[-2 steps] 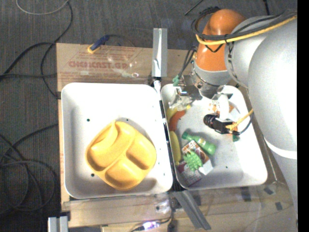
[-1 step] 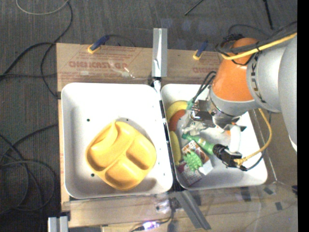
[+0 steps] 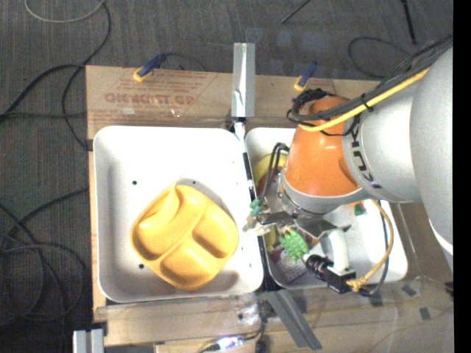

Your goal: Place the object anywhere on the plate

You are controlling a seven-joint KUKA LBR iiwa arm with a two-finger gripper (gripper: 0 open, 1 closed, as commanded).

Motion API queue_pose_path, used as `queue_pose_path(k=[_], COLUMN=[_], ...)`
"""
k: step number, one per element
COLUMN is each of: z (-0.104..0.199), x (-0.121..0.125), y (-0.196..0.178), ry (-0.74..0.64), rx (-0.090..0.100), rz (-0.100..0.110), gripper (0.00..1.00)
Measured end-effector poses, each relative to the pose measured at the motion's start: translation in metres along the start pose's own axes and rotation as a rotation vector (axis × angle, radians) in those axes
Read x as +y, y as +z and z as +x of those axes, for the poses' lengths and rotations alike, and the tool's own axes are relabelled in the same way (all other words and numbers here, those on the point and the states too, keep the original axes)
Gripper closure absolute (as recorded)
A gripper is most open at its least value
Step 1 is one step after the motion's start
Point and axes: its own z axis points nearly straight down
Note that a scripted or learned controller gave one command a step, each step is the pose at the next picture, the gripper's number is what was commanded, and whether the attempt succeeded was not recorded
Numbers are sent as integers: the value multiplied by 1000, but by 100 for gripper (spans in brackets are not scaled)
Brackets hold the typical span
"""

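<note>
Plate: the yellow divided plate (image 3: 185, 236) lies in the left bin (image 3: 110, 160), toward its front right corner.
Object: a green item (image 3: 294, 244) sits in the right bin (image 3: 394, 267), near its front left corner, beneath the arm.
Gripper (image 3: 274, 223): low over the right bin's left edge; grip state cannot be told.

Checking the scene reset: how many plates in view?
1. The yellow divided plate sits in the left bin. The arm covers much of the right bin, so another could be hidden there.
</note>
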Motion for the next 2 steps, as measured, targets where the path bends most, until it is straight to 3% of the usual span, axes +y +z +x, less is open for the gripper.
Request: queue_pose_path(k=[1, 2], z=[90, 92], x=[15, 16], y=[-3, 3], ry=[-222, -503], rx=[-2, -2], rz=[-1, -1], gripper=[100, 100])
